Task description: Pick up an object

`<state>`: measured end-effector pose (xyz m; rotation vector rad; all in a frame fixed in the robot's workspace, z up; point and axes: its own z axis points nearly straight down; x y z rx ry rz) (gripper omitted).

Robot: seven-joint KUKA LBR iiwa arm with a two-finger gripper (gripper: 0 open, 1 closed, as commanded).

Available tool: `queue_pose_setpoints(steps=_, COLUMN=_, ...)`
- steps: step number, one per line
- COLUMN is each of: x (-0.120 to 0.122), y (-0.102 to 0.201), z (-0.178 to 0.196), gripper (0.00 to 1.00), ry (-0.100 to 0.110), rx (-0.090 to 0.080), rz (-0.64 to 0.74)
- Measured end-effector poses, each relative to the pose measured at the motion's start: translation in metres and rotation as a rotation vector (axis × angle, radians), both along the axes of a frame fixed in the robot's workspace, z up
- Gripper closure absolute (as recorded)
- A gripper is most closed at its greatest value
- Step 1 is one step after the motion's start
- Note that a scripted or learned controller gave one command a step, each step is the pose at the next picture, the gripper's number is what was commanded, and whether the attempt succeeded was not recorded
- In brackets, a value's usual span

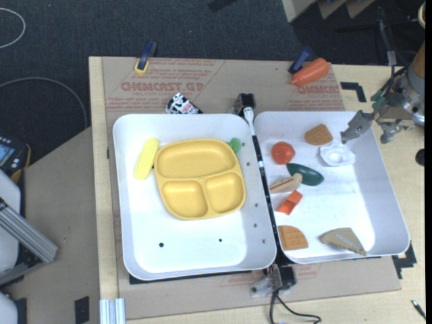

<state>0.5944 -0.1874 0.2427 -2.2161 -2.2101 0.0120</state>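
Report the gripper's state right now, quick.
Gripper: open, holding nothing, poised over the right bin near the small white object.

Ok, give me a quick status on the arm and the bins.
Gripper open, above right bin's far edge, holding nothing. Nearest item: white piece just below it. Tomato nearby, not blocking.

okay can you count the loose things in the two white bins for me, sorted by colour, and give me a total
Yellow: 2, divided tray, corn piece
Green: 2, one by the tray, dark one
Red or orange: 2, tomato, orange block
Tan or brown: 4
White: 1
Total: 11
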Motion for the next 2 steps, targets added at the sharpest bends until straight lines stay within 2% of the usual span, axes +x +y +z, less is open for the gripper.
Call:
queue_pose_setpoints(steps=1, x=0.003, y=0.0, z=0.008, gripper=0.0, ry=-0.014, rx=-0.003, rz=0.003)
queue_pose_setpoints(steps=2, x=-0.005, y=0.003, z=-0.037, gripper=0.0, ry=-0.008, rx=-0.001, rz=0.003)
